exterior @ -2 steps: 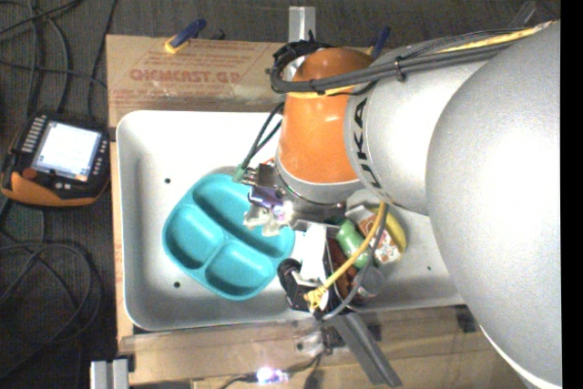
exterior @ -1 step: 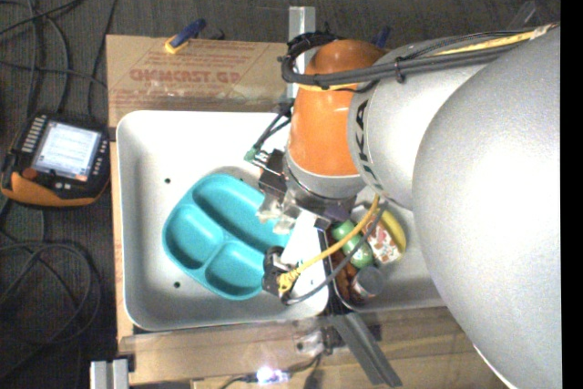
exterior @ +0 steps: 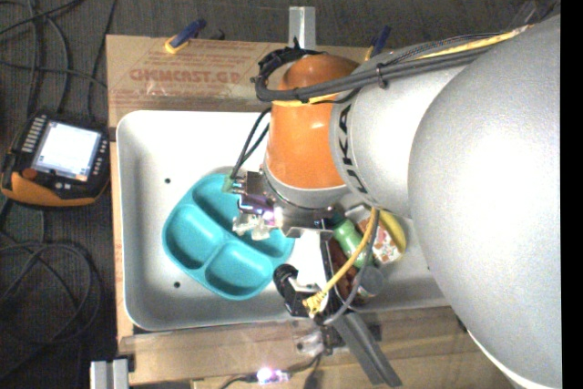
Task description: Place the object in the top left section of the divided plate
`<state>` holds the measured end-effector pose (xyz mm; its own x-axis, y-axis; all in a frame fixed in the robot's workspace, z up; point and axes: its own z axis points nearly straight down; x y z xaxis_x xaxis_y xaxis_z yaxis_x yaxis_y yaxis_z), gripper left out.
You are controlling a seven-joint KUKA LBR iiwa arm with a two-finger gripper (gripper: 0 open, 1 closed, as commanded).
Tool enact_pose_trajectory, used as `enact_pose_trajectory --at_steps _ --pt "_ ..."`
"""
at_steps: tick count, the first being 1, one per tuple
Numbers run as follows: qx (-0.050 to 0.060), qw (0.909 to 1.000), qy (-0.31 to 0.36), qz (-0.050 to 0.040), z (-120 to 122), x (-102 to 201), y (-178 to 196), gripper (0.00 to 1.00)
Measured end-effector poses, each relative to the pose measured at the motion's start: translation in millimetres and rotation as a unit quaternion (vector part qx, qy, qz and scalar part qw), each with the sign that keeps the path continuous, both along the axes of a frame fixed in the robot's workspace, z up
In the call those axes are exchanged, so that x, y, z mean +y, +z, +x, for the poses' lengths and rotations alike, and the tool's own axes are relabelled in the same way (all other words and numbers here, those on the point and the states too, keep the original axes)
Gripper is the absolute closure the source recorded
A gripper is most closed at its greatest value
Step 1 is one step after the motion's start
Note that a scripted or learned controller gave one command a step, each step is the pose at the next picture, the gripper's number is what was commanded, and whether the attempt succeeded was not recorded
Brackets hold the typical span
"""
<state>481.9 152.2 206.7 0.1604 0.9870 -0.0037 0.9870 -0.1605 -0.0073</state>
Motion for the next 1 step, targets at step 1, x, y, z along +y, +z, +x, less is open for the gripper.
enact_pose_trajectory --at_steps 1 --pt "-0.015 0.9808 -0.194 0.0044 8.3 -19.4 -84.5 1.00"
